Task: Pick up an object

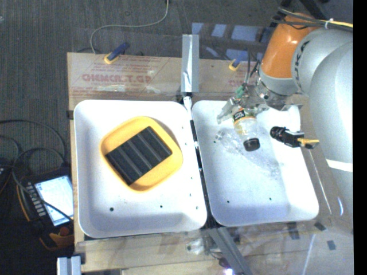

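- The gripper [239, 106] is a small cluster of bare metal parts. It hangs over the far left corner of the right bin [298, 202], below the arm's glossy orange band [280, 50].
- Whether the gripper is open or closed cannot be told; it is too small and cluttered here. Nothing can be seen gripped in it.
- A bottle [246, 128] lies on its side in the right bin, just below the gripper in this view.
  - It is small, with a clear body and a pale label with dark print near its far end.
  - A round black cap [251, 144] is at its near end.
  - Its far end meets the gripper's outline, but contact cannot be confirmed.
- Thin, crinkled see-through plastic [228, 142] lies on the bin floor left of the cap. It shows mostly as faint glints against the white.
- The left bin [92, 211] holds a yellow block [117, 139].
  - It is a rounded square with soft, bulging edges and a matte surface, and it sits turned at a slant.
  - A black panel [139, 154] is set into its top. The panel is rectangular and ribbed with long parallel grooves.
- Both bins are shallow, smooth white plastic with rounded corners and raised rims. Their inner rims touch along the middle.
- The bins rest on a bench [132, 76] of pale wood, with faded red lettering at its far side.
- The bottle and the yellow block are well apart, each in its own bin.
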`<state>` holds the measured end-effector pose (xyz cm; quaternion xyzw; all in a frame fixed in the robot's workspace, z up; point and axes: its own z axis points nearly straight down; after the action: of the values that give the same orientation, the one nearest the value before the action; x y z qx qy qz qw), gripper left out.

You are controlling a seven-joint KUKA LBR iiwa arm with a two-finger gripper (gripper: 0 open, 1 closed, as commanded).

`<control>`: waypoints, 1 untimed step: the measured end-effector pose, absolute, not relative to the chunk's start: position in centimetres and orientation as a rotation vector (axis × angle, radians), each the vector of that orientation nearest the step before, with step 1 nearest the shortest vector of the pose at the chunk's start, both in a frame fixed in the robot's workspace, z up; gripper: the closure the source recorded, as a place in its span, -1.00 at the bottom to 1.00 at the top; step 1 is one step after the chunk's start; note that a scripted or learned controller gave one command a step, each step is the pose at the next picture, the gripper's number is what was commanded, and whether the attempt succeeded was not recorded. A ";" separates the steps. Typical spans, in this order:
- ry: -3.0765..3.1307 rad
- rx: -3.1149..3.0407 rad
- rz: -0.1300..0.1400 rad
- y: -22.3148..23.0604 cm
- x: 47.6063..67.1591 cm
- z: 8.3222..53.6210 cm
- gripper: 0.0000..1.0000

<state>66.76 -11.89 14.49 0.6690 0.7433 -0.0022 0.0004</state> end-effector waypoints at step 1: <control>2.394 2.044 -0.010 -15.8 66.6 9.2 -1.00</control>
<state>66.63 -15.85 9.18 0.6494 0.7605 -0.0031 -0.0031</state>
